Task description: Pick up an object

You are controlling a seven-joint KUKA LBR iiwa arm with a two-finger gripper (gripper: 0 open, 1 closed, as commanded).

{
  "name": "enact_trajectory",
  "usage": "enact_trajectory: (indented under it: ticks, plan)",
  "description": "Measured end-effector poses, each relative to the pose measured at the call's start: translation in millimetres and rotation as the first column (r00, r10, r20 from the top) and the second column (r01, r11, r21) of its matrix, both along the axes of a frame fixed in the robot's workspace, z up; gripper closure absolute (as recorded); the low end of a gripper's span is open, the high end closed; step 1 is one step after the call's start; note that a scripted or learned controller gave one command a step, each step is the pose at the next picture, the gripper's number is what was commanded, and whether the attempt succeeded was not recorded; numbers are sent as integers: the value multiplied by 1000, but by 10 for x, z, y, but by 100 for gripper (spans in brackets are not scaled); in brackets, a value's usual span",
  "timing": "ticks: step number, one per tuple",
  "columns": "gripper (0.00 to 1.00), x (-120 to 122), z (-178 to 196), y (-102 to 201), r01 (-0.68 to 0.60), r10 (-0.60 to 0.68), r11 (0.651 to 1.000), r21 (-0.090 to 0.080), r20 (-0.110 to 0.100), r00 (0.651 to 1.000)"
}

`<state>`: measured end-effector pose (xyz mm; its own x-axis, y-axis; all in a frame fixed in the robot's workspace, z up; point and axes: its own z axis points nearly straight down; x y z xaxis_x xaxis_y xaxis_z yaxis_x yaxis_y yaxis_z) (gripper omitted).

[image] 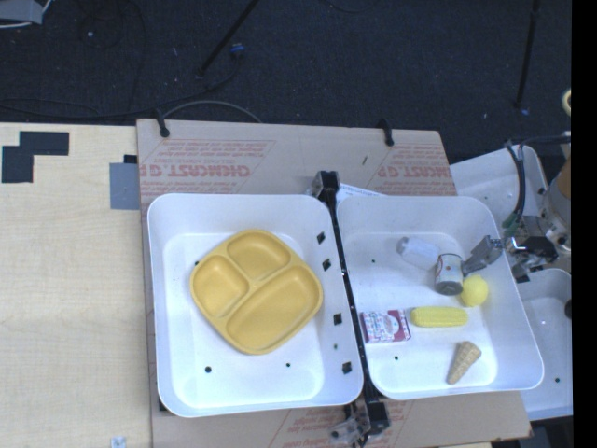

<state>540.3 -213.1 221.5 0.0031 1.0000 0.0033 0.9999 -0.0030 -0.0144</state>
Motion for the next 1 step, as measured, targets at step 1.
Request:
enact_trajectory:
  ticks: [1]
  plan:
    - [0, 27, 72, 4, -3, 3, 1000, -3, 12, 1000]
